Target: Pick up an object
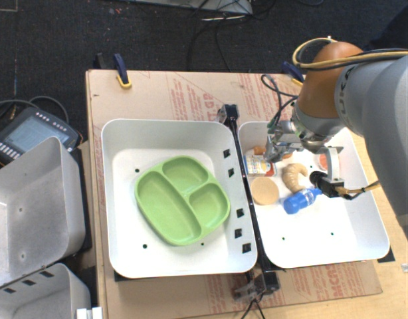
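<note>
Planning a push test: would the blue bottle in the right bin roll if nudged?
Probably. The blue bottle looks rounded and lies on its side on the smooth right bin floor. Being small and plastic-looking, it is likely light and may skid.

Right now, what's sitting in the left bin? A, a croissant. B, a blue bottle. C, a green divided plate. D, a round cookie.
C: the green divided plate lies alone in the left bin, while the blue bottle, the round cookie and the croissant are all in the right bin.
</note>
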{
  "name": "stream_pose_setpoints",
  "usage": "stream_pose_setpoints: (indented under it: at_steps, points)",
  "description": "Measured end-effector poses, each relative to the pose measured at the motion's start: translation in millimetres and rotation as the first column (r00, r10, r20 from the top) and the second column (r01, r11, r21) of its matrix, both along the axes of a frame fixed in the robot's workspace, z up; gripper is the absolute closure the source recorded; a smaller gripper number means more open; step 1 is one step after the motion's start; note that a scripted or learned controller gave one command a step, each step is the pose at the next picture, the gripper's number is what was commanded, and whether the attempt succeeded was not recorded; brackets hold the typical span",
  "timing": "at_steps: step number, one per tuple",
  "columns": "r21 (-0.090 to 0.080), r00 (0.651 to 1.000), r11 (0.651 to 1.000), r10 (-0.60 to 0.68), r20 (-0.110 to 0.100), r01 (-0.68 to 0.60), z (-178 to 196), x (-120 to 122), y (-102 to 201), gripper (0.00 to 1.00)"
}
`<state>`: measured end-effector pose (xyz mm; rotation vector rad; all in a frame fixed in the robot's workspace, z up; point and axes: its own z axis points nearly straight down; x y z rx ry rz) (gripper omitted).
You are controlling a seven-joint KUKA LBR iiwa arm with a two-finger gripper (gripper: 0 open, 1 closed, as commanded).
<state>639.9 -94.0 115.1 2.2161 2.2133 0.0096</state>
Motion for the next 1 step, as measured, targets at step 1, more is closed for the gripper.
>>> stream_pose_setpoints:
  at_steps: [1]
  points:
    - [0.001,1.000,1.000,0.004,-0.005,-0.004,50.1,11.3,-0.1,1.00]
